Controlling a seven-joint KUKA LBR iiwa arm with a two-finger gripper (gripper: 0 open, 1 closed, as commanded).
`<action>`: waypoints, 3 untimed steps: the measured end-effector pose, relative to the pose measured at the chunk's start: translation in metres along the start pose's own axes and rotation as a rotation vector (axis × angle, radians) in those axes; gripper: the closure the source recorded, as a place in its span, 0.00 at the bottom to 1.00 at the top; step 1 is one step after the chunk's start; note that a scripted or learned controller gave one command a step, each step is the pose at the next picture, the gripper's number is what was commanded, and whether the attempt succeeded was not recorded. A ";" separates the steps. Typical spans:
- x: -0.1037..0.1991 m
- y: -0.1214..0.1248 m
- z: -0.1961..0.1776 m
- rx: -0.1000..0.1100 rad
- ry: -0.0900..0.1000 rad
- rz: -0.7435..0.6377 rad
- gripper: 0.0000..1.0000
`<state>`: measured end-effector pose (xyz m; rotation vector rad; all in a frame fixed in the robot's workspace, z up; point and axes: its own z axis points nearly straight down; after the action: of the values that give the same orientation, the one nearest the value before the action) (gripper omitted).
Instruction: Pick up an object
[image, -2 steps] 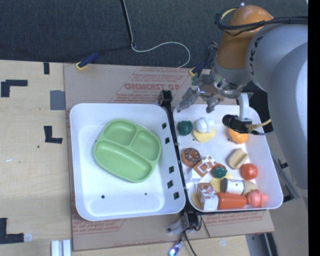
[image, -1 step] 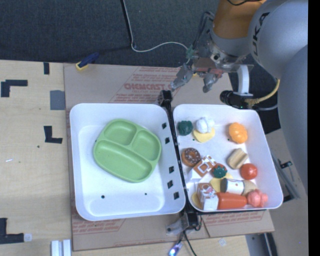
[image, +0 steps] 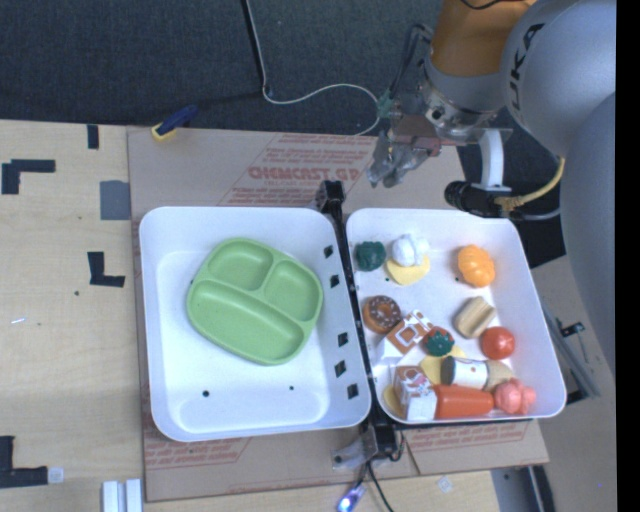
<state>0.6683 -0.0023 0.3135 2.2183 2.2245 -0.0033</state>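
My gripper (image: 393, 170) hangs above the cardboard just behind the right bin (image: 532, 290), over its far left corner, with nothing visible between its fingers. The right bin holds several toy foods: a dark green piece (image: 370, 255), a white and yellow piece (image: 408, 257), an orange fruit (image: 476, 266), a chocolate doughnut (image: 381, 313), a bread roll (image: 473, 317), a red tomato (image: 497, 343), a carrot-like orange piece (image: 464, 402) and a pink piece (image: 515, 397). All of them lie in front of the gripper, apart from it.
The left bin (image: 160, 300) carries a green divided plate (image: 257, 299). A black divider strip (image: 345, 300) runs between the bins. A white cable (image: 300, 95) trails behind the bench, and a blue and yellow tool (image: 174, 120) lies at the back left.
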 end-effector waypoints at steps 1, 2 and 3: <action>0.091 -0.040 -0.095 -0.007 0.005 -0.008 1.00; 0.131 -0.057 -0.068 0.002 0.000 0.000 1.00; 0.086 -0.097 0.034 0.011 -0.001 0.006 1.00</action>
<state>0.5707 0.0832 0.2799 2.2294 2.2227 -0.0163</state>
